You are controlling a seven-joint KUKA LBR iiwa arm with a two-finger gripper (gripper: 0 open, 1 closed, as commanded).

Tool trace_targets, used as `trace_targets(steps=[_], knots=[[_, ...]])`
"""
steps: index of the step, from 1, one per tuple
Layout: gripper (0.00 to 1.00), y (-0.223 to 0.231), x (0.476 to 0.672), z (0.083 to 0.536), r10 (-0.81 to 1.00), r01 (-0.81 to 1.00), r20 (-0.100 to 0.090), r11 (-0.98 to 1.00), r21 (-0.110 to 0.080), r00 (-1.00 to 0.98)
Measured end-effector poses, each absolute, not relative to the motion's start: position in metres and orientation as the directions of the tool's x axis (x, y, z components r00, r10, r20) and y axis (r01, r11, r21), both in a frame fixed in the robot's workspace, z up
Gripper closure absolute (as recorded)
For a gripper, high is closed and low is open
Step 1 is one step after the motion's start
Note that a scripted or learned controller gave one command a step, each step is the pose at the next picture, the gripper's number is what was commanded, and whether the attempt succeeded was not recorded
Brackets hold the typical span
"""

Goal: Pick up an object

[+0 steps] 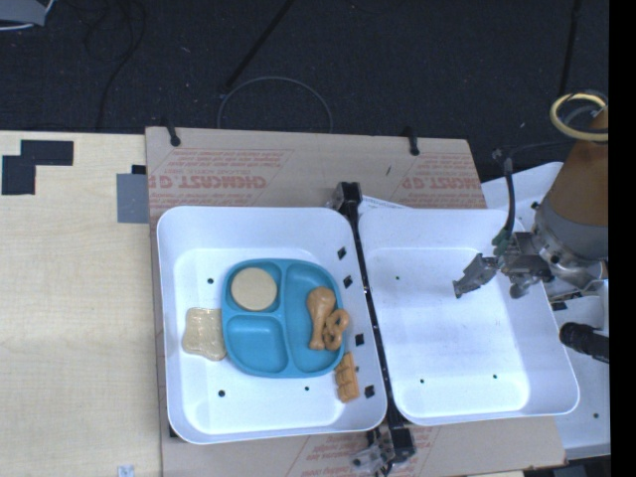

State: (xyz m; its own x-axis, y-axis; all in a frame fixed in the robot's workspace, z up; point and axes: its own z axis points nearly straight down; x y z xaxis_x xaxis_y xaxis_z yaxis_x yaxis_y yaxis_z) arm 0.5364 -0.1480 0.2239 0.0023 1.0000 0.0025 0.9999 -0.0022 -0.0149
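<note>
End effector (494,274): fingers apart, holding nothing, over right bin (467,396) | Left bin (189,405): blue tray (266,351) with round biscuit (253,288), pretzel pieces (326,318) | Progress: nothing picked, grasp outstanding.

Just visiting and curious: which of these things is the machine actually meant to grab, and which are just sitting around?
For the job:
- end effector, over the right bin
- round cracker, pretzel on the blue tray
- pale piece and brown piece, left bin

Just lying about:
- cardboard sheet
- cables
</note>
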Motion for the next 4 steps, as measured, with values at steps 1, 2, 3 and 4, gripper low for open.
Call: trace_targets(steps=[1,2,3,4], knots=[[0.0,-0.148,0.539,0.231,1.0,1.0,0.0,0.0,-0.001,0.0],[0.0,-0.145,0.529,0.18,1.0,1.0,0.002,0.0,-0.007,0.0],[0.0,-0.151,0.523,0.12,1.0,1.0,0.002,-0.001,-0.008,0.001],[0.0,-0.15,0.523,0.086,1.0,1.0,0.001,-0.001,-0.004,0.001]])
